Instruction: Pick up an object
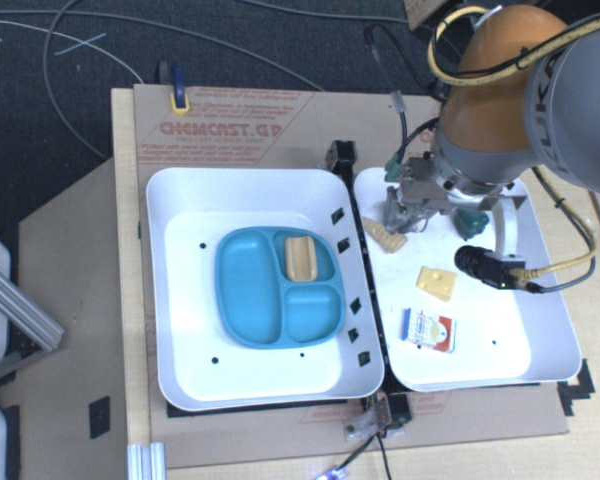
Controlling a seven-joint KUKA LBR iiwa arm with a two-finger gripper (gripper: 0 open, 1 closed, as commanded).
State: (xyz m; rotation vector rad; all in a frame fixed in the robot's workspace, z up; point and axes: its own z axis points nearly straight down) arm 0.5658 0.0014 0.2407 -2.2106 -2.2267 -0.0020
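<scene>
A: Which thing is the arm after?

B: My guess is the small tan ridged block (385, 236), shaped like a biscuit or a bit of toy bread. It lies in the right white bin (550, 353), near the bin's upper left corner and close to the divider (363, 268) between the two bins. The two-finger gripper (404, 211) hangs just above and to the right of the block, so close that it may be touching.

A: Has it got hold?

B: I cannot tell. The wrist and its metal parts cover the tips, and nothing shows clearly lifted off the bin floor. I judge this as the approach or the moment of grasping, not the lift.

A: So what next?

B: If it is not yet around the block, it needs to settle over it, clamp, and rise straight up. The block sits near the wall, so there is little room on that side.

A: What else is in that bin?

B: Going out from the block: a teal object (470, 223) to its right, partly under the arm; a yellow wedge like cheese (437, 283) below and right; a small white, red and blue packet (429, 330) further down.

A: And the other bin?

B: The left white bin (180, 288) holds a blue sectioned plate (250, 288), with a tan oblong piece (300, 259) in its upper right compartment.
</scene>
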